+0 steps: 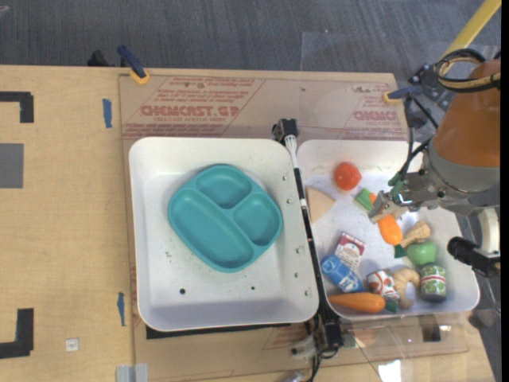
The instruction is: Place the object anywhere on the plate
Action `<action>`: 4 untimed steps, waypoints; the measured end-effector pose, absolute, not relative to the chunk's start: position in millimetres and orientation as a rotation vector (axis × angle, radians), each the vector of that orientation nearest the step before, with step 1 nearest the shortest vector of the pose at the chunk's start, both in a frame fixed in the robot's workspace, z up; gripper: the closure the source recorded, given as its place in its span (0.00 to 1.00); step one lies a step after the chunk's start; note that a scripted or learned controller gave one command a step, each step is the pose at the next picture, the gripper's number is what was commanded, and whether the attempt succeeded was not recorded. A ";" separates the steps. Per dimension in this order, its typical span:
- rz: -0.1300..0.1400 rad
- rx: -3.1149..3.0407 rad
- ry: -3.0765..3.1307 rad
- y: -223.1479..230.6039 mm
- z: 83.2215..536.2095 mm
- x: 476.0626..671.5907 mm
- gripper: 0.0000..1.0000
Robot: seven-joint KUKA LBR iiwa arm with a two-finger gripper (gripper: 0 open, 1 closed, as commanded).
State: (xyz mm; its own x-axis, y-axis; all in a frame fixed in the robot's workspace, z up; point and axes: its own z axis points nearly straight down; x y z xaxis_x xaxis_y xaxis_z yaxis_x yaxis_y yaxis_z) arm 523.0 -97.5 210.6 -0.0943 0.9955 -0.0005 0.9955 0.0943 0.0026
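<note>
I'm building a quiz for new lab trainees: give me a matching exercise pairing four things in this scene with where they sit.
Things:
1. teal plate
2. red tomato
3. carrot
4. gripper

Places:
A. near front edge of right bin
B. left bin
C. over right bin, above the small orange piece
D. far part of right bin

Pairs: 1-B, 2-D, 3-A, 4-C

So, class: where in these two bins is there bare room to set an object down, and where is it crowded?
Bare: all three wells of the teal divided plate, and left white bin floor around it. Crowded: right white bin, toy food heaped near the gripper.
</note>
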 end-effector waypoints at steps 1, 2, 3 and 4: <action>0.004 2.151 2.295 -21.1 229.3 507.6 1.00; -0.002 2.330 2.116 87.6 209.2 508.0 1.00; -0.003 2.524 1.872 147.6 199.5 539.2 1.00; -0.003 2.524 1.870 146.5 200.0 539.5 0.00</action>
